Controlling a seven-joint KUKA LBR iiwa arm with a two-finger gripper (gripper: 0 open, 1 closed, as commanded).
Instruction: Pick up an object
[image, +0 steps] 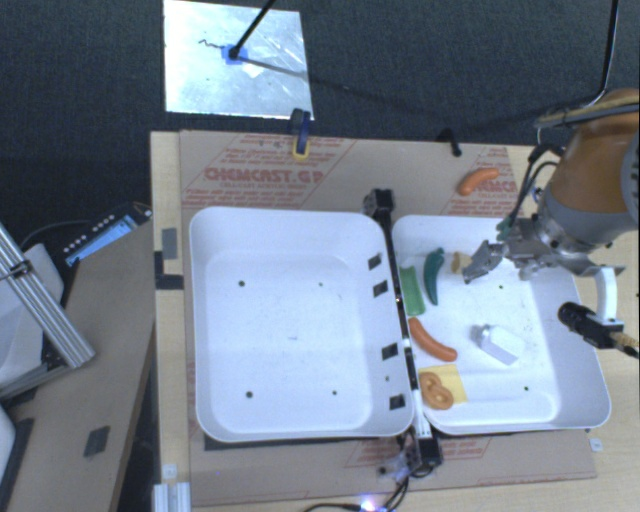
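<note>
Objects lie scattered in the right bin, while the left bin sits beside it on the counter. Near that bin's left wall a dark green pepper-shaped piece lies next to a bright green strip. Below them rests an orange sausage-shaped item, and lower still an orange pretzel-like shape lies on a yellow square. A small grey and white block sits toward the middle of the bin floor. A tiny yellowish piece lies just right of the pepper. Another orange sausage-like item rests outside the bins on the cardboard behind them.

Reaching in from the right, the arm carries the end effector above the upper part of the right bin, just beside the tiny yellowish piece. Nothing appears between its fingers; whether they are spread or closed cannot be told.
</note>
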